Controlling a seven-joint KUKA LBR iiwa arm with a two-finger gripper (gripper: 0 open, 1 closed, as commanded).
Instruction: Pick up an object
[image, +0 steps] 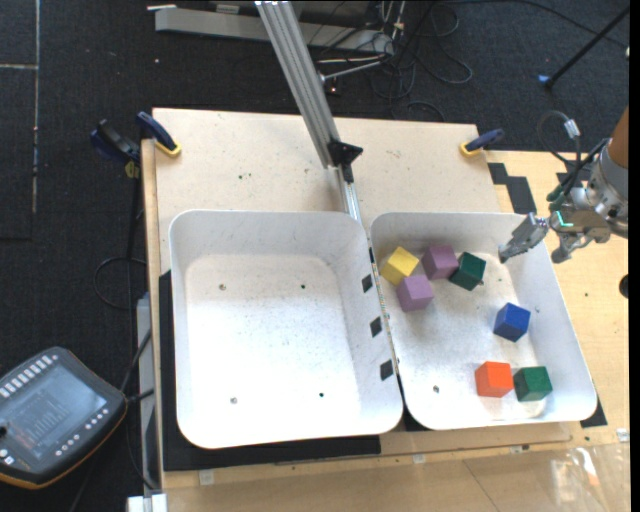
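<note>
The gripper (541, 241) hangs over the far right rim of the right bin (572, 340) with its two fingers spread apart and nothing between them, one finger pointing down-left toward the blocks. Nearest it is the dark green cube (467, 270), which lies touching a purple cube (439, 261); just beyond those sit the yellow cube (400, 264) and a second purple cube (415, 291), all packed close. That crowding is the main risk, I judge: a finger coming down on the dark green cube could land on its neighbour or shove the cluster aside. The blue cube (512, 322) stands alone nearer the gripper's side, an easier target. The orange cube (493, 379) and green cube (533, 382) touch each other by the near rim, where a finger could strike the bin wall.
</note>
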